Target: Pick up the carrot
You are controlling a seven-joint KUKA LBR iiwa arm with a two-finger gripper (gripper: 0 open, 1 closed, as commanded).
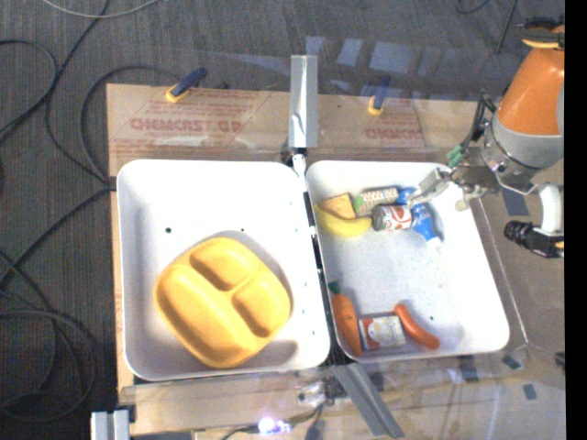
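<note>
The carrot (345, 323) is orange with a small green top. It lies in the near left corner of the right bin (459, 273), along the bin's left wall, touching a small red and white packet (381, 332). My gripper (442, 187) hangs over the far right part of the same bin, close to a blue item (427, 225) and a red and white can (393, 216). It is well away from the carrot, with nothing seen held in it. The orange band of the arm (539, 92) rises at the right edge.
A banana (341, 224), a yellow wedge (337, 205) and a small labelled bottle (380, 195) lie at the far left of the right bin. A red sausage (417, 328) lies beside the packet. The left bin (147, 200) holds a yellow divided plate (224, 299).
</note>
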